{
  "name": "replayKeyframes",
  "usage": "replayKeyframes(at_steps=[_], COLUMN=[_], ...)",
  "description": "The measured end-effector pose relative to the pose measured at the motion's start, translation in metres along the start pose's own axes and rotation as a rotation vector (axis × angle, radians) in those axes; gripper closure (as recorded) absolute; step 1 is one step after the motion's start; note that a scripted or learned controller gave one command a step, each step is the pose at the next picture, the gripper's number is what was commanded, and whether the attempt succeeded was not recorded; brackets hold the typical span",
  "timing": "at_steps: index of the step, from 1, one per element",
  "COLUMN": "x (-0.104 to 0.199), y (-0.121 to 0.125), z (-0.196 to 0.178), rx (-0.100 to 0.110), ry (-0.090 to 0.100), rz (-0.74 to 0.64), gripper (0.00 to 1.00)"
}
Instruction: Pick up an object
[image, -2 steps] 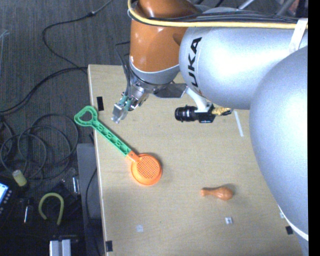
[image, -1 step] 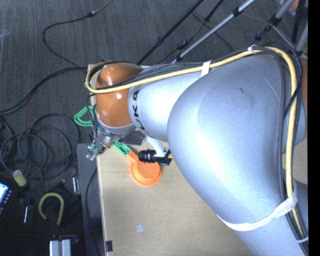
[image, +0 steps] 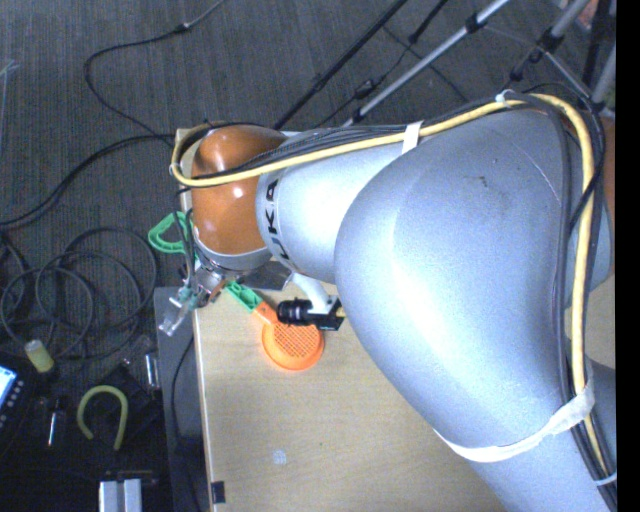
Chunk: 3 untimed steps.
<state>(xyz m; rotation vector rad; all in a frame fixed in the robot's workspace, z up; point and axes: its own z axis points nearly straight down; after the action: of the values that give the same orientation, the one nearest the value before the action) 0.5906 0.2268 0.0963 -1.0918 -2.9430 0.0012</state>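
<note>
Arm (image: 450, 290) comes first, because it is by far the biggest thing: a thick grey body that reaches in from the right and bends down over the left end of the worktop (image: 300, 450). Around it lies the dark floor (image: 80, 120), with black cables (image: 60, 290) in loose loops on the left side. The worktop is a pale tan surface, and its bare part shows below the arm.

Next in size is the orange band (image: 225, 195) above the wrist, rounded and shiny. Under it hangs the pincer (image: 200, 288), just at the left edge of the worktop (it is small and partly in shadow, so I cannot tell if it is open or closed).

An orange sieve (image: 293, 345), round and with a fine mesh face, lies on the worktop just right of the pincer, close under the arm. Its green handle (image: 240, 295) points up and left, toward the pincer; if the two touch, I cannot say.

A green loop (image: 165, 235) curves beside the orange band on its left. Smaller yet, a yellow-green U-shaped piece (image: 100, 408) lies on the floor, well apart from the worktop.
</note>
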Motion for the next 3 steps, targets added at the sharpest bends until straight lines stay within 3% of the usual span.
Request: replayKeyframes(at_steps=[1,2,3], x=[0.039,0.028,0.030], y=[-0.051,-0.071,-0.068], z=[0.014,-0.056,-0.065], rx=[0.000,-0.001,-0.007], ry=[0.000,-0.001,0.003], rz=[-0.246,-0.570,-0.572], gripper=[0.00,0.00,1.00])
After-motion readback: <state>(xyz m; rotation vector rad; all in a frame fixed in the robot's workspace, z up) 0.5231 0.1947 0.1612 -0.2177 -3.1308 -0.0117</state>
